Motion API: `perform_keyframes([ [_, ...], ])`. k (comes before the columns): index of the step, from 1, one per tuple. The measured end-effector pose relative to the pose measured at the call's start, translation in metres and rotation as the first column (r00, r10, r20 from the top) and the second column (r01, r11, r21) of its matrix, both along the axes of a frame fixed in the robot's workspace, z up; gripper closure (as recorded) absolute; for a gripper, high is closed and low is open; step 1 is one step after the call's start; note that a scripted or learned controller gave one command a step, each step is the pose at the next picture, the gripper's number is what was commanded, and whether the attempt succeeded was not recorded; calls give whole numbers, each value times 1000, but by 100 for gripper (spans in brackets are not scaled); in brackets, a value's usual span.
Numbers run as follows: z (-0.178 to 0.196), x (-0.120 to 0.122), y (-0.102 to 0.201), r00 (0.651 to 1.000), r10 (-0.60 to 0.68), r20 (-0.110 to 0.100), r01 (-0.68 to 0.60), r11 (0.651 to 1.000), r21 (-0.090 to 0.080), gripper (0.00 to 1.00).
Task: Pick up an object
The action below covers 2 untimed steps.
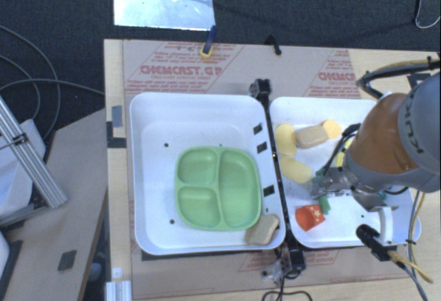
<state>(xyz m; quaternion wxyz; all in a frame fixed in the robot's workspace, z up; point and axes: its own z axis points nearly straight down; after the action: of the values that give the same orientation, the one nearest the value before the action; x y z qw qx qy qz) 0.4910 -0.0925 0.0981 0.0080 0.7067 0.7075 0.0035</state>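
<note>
Grey and orange-banded, the arm (396, 144) fills the right side, reaching down over the right bin (303, 237). Its gripper (329, 184) sits low among the objects there, just above an orange-red piece (309, 217) with a small green bit (324, 205) beside it; whether it is spread or pinching anything cannot be told. Two white bins lie side by side on the desk (186, 65). One green divided tray (218, 188) rests in the left bin (158, 120), with one tan sponge-like block (262, 229) at its lower right corner. Three yellow rounded pieces (295, 169) and one tan block (311, 136) lie in the right bin. Dark carpet (55, 10) surrounds the desk.
</note>
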Motion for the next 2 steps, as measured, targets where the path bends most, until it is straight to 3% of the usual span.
perform_keyframes([
  [1, 92, 61, 59, 1000, 11, -3, -11, 1000, 6, 100],
  [2, 86, -7, 108, 1000, 8, -20, -7, 1000, 10, 100],
])
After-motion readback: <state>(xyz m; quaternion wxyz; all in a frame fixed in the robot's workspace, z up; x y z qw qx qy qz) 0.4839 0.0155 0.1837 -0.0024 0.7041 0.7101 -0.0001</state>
